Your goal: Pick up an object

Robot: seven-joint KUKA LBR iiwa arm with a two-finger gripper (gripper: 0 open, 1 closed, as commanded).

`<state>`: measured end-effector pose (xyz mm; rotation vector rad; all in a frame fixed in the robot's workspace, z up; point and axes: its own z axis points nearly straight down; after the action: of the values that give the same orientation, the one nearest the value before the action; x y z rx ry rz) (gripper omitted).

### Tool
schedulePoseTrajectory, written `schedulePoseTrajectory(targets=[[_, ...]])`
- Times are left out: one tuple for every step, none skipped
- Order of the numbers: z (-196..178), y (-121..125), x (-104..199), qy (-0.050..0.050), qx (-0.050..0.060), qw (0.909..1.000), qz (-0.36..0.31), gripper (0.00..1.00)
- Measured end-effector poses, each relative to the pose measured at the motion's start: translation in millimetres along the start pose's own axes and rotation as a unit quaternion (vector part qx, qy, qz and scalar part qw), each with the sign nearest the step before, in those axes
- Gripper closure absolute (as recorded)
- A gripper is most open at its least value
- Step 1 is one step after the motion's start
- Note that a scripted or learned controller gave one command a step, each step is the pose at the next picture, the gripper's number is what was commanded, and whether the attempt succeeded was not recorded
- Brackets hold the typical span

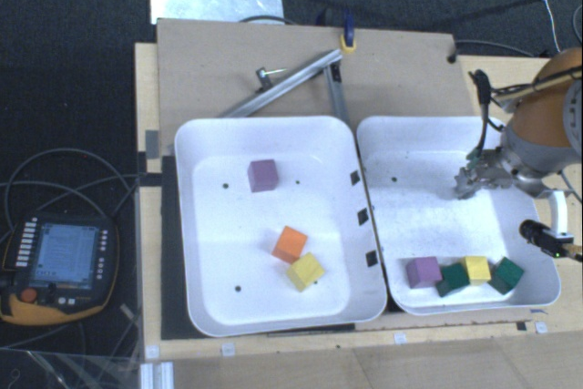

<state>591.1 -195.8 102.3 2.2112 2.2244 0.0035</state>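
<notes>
Approach step, nothing picked. Gripper (472, 180) sits low over bare floor of the right bin (410, 137); can't tell how it's set, no object at it. Nearest targets: 4 cubes in a row along that bin's near wall, purple cube (423, 271) leftmost. Next: shift toward the row, drop onto 1.

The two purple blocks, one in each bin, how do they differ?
The purple block in the left bin stands alone near the far side; the purple block in the right bin sits at the near edge, touching a green block. The left one looks darker. Both are small cubes.
</notes>
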Motion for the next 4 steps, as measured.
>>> schedulePoseTrajectory(targets=[[-44.8,-2.5,-1.0,0.000,0.000,1.0000,0.001,1.00],[-94.2,7.6,3.1,0.000,-0.001,1.0000,0.000,1.00],[-103.4,8.8,3.0,0.001,0.001,1.0000,0.000,1.00],[-97.7,10.1,60.3,0.002,0.002,1.0000,-0.002,1.00]])
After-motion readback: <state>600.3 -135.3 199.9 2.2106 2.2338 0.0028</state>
